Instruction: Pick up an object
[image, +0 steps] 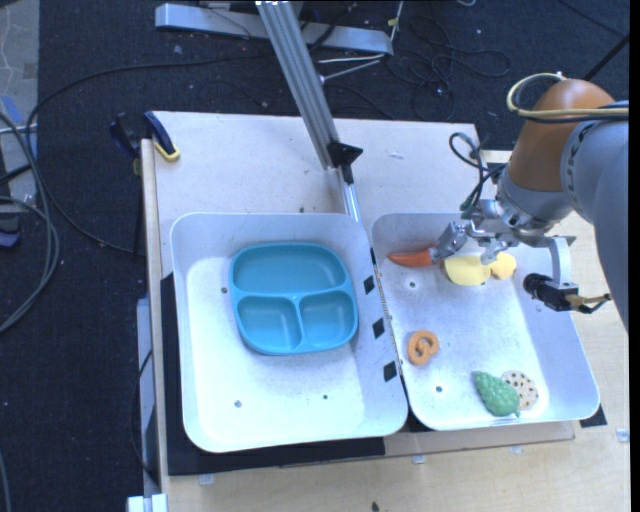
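My gripper (468, 243) hangs low over the far part of the right bin (560, 345), with the grey arm and its orange band reaching in from the right. Directly under and in front of it lies a yellow toy (470, 271), touching or nearly touching the gripper. An orange-red carrot-shaped piece (408, 258) lies just left of the gripper. Nearer the front are an orange pretzel (423, 347), a green lumpy piece (497, 393) and a speckled cookie (520, 384).
The left bin (200, 400) holds a blue divided plate (295, 298). A slanted metal pole (305, 85) runs from the top down to the gap between the bins. A black cable fitting (555, 291) hangs by the right bin's right wall.
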